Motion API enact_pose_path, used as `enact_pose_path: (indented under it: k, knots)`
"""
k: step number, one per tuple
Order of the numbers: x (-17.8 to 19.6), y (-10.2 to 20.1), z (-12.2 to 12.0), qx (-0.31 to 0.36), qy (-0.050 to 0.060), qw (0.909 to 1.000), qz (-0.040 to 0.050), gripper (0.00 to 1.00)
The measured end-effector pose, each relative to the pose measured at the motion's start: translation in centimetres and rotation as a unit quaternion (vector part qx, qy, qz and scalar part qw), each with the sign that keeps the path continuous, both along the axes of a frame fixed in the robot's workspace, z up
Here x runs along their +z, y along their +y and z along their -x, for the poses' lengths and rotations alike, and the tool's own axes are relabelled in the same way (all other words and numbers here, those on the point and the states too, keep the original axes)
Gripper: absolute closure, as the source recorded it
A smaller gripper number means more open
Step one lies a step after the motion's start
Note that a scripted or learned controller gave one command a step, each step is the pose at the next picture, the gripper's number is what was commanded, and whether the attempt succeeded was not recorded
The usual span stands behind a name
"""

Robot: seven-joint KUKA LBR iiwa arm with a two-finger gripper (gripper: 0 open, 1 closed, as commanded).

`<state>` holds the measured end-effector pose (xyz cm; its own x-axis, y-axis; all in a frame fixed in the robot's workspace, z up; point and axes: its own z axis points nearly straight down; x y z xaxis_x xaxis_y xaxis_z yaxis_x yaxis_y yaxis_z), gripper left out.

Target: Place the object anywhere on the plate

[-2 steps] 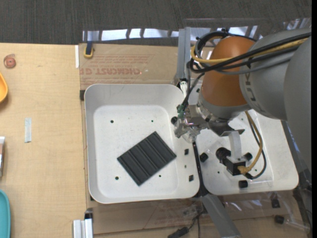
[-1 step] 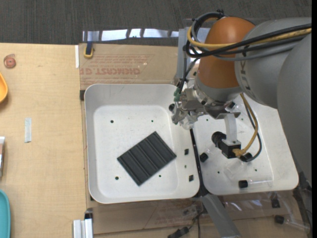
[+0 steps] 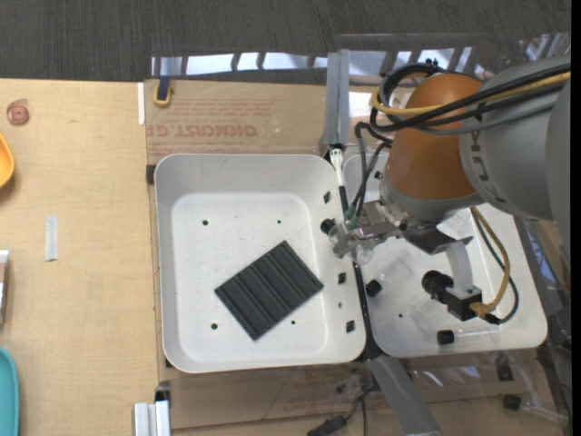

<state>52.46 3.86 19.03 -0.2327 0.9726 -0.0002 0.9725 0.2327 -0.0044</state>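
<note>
While the grey arm leans in from the right of the frame, its hand hangs over the divide between the two white bins, too hidden by the wrist to tell its state. A dark ribbed plate lies tilted in the left bin, lower centre.

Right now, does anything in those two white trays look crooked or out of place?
The dark ribbed plate in the left bin lies askew, turned diagonally to the bin's walls instead of square. Otherwise nothing looks spilled or broken. The arm hangs over the right bin.
</note>
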Motion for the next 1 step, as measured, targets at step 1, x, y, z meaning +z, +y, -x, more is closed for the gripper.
enact_pose_path:
  k: [1]
  knots:
    - [6.03,2.82,-5.46,-0.001,-0.001,1.0000,0.0006,1.00]
